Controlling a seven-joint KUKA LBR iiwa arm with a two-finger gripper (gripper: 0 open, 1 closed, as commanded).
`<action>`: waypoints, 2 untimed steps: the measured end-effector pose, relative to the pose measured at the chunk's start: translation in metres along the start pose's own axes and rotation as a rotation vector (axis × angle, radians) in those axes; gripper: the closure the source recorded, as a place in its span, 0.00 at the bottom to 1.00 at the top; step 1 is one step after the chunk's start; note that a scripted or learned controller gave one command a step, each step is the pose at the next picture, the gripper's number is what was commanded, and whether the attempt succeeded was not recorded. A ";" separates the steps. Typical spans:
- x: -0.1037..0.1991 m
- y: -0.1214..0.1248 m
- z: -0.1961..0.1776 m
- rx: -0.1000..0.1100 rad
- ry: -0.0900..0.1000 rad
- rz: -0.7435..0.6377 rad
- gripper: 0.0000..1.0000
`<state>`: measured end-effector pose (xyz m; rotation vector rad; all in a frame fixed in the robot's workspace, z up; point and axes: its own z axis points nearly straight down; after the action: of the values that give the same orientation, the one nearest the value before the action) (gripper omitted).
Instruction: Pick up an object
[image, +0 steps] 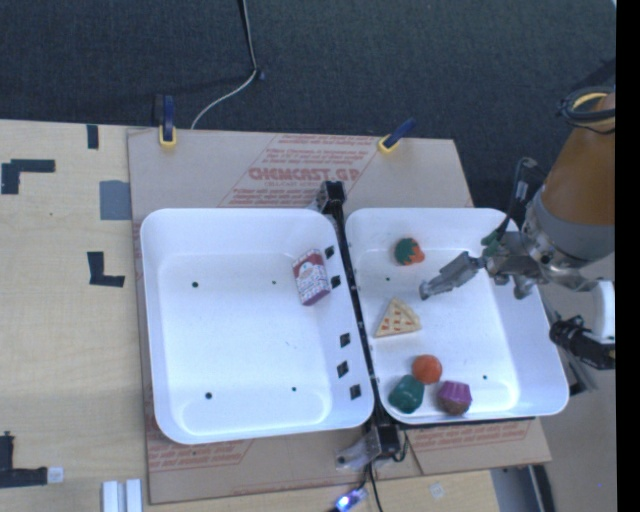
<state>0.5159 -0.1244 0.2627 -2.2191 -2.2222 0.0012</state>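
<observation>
Nearest the camera, a purple toy (455, 397), green toy (406, 394) and orange ball (427, 368) cluster in the right bin (520, 390). The wedge (397, 320) lies just below-left of the jaws (428, 289); whether these are open I cannot tell.

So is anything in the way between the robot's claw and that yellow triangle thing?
Nothing visible is. The end effector hangs in the right bin, just up and right of the yellow wedge, with bare white floor between them. The orange ball sits farther down, off to the side.
</observation>
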 end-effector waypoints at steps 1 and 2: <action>0.025 -0.035 0.092 0.009 0.003 0.000 0.00; -0.076 0.004 0.073 -0.005 -0.006 0.007 0.00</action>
<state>0.5202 -0.2008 0.1894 -2.2319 -2.2204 0.0027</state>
